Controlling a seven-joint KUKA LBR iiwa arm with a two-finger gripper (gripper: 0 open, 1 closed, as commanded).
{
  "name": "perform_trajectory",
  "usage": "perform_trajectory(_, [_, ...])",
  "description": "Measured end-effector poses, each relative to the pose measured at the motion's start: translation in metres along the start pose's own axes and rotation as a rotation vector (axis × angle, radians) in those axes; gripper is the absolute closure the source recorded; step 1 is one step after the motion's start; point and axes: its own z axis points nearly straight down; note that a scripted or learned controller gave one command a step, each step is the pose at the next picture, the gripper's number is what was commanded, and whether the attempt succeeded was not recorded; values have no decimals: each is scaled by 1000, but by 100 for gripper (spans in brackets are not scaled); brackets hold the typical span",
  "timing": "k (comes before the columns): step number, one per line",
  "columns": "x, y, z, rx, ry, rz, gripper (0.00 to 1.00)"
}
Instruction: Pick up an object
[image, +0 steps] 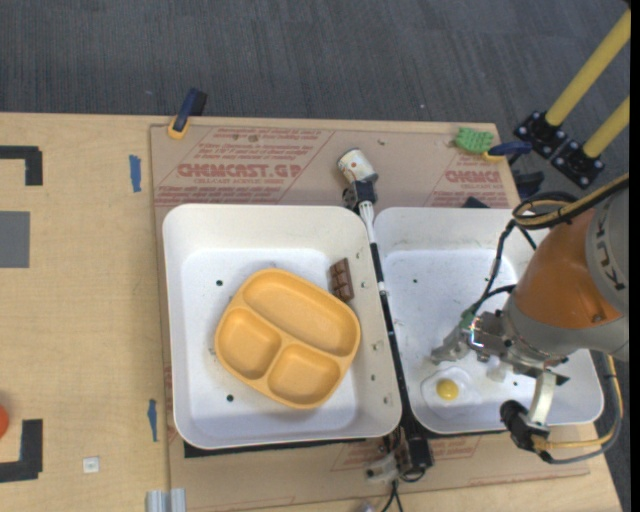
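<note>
Grey carpet up top, light wooden desk (80, 330) below it with a brown cardboard sheet (250, 165) under both bins. Far left: black tape marks on the desk, blue tape scraps near the cardboard edge, a blue-and-yellow clamp (186, 110) on its top left corner. Left bin (190, 300): yellow three-compartment tray (288, 337) lying tilted, roughly centred; small brown block (341, 279) just beside the tray's upper right, against the bin's right wall. Between the bins at the top: small white-and-black fixture (356, 172). Green clamp (474, 140) on the cardboard's top right, yellow poles beyond it. Right bin (430, 265): fried-egg toy (447, 388), white with yellow yolk, flat on the floor near the front wall, left of centre. Arm's orange band (565, 285) over the bin's right half; gripper (470, 345) down low just above and right of the egg, near it, contact unclear. Wrist hardware hides the fingers, so can't tell if they're apart or together; nothing visibly between them.
</note>
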Motion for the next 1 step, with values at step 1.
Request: perform_trajectory(1, [-5, 74, -1, -7, -2, -30, 0])
